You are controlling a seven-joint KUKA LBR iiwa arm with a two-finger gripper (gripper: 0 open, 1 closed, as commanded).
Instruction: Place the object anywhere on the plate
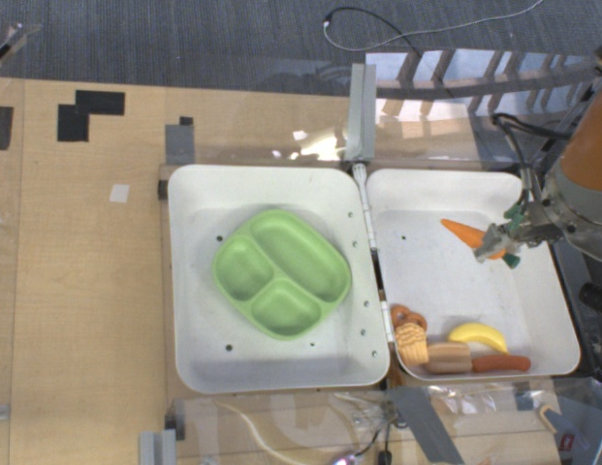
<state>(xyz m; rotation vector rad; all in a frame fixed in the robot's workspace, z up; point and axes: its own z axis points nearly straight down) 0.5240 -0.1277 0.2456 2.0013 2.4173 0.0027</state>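
Nearest the bottom of the frame, in the lower left corner of the right bin (533, 289), a heap of toy food lies together: a waffle cone (410, 339), a tan bread-like piece (448, 357), a banana (478, 336) and a sausage (501, 363), none of them lifted. Left of that, the green divided plate (282, 271) sits in the middle of the left bin (199, 289), all three compartments bare, so nothing has been delivered yet. Further up, at the right side of the frame, the gripper (501, 243) hangs over the right bin with its tip at the thick end of the toy carrot (462, 231); I cannot tell whether the fingers are apart or closed on it, nor whether the carrot is off the floor. By my reckoning the job is at the pick stage, with the carry leftwards across the divider and the release over the plate all left to do
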